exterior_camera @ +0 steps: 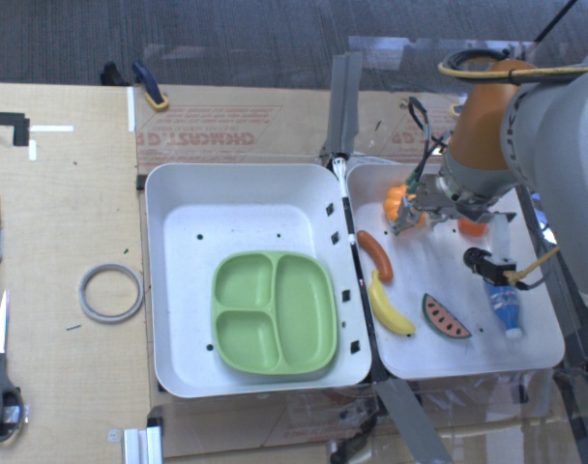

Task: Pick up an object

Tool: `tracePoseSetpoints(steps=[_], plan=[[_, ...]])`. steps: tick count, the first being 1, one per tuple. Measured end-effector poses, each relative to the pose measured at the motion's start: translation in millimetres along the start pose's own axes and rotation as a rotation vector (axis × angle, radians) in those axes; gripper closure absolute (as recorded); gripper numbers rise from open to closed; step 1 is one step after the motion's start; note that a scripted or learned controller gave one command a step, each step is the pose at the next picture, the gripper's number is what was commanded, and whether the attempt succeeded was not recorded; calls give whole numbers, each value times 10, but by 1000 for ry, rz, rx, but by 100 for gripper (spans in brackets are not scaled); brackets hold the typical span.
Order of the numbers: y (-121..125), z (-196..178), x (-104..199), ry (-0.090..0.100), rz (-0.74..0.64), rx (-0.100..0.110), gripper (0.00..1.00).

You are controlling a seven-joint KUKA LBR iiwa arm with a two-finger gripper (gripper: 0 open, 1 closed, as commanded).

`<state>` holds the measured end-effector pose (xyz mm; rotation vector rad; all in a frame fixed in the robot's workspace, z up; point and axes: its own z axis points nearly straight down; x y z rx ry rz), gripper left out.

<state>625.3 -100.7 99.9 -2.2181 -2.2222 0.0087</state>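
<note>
From my remote station, I saw the gripper (pixel 406 217) low at the back of the right bin (pixel 541 348), beside an orange toy (pixel 396 199); whether it gripped it I could not tell. A sausage (pixel 375 256), banana (pixel 390 309) and watermelon slice (pixel 445 318) lay nearer the front.

Robotics laboratory: an industrial arm (pixel 526 114) at 2 o'clock over two white bins (pixel 168 259) on a plywood bench (pixel 52 211) strewn with tape roll (pixel 111 292) and scissors (pixel 2 394).
</note>
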Motion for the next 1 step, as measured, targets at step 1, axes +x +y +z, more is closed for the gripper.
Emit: tracePoseSetpoints(steps=[1], plan=[[147, -923, 568, 1, -2, -5, 100]])
